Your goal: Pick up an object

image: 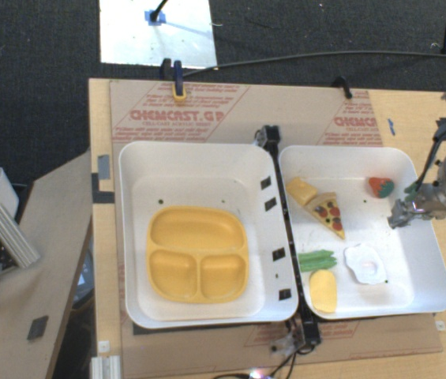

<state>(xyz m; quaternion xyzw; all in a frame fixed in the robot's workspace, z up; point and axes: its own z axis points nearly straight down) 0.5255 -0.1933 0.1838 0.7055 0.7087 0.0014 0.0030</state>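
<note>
jaws too small and blurred to read: cannot tell whether spread or pressed together. gripper (400,214) hanging over the right bin (426,290) near its right wall, nothing visibly caught in it. red strawberry toy (380,186) just up and left of it, apart. white fried egg (365,264) below left. pizza slice (327,211) and yellow wedge (301,189) further left, touching. green bean pod (316,259) above a yellow oval (323,290) near the divider. yellow divided plate (197,254) lying in the left bin (140,212).
</note>
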